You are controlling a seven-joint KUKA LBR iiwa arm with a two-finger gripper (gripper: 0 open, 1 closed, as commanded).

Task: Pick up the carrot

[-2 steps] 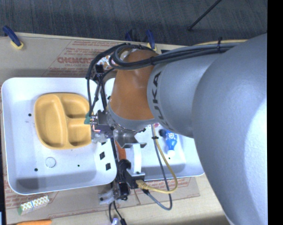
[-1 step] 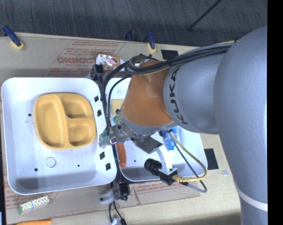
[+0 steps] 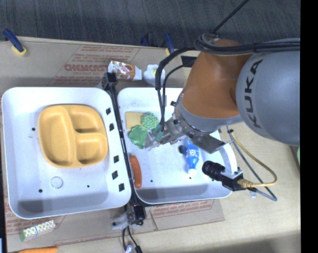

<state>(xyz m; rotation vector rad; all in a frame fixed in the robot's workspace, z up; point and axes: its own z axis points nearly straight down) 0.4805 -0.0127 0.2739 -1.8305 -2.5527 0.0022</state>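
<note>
Carrot in the right bin, arm above the same bin.

We list two white bins side by side on the desk: the left bin (image 3: 17, 141) carries a yellow divided tray (image 3: 73, 135) near its centre. The right bin (image 3: 169, 194) carries the carrot (image 3: 136, 171), lying lengthwise along the bin's left wall, towards its near-left corner and touching nothing else. We note a green leafy item (image 3: 140, 135) and a yellow flat piece (image 3: 132, 118) nearer the bin's far-left corner, and a blue item (image 3: 191, 158) near its centre. The grey arm (image 3: 264, 99), with its orange band (image 3: 214, 83), reaches over the bin's right half. The pincer (image 3: 160, 134) sits just beside the green item, apart from the carrot; we cannot tell whether it is open or closed.
</note>
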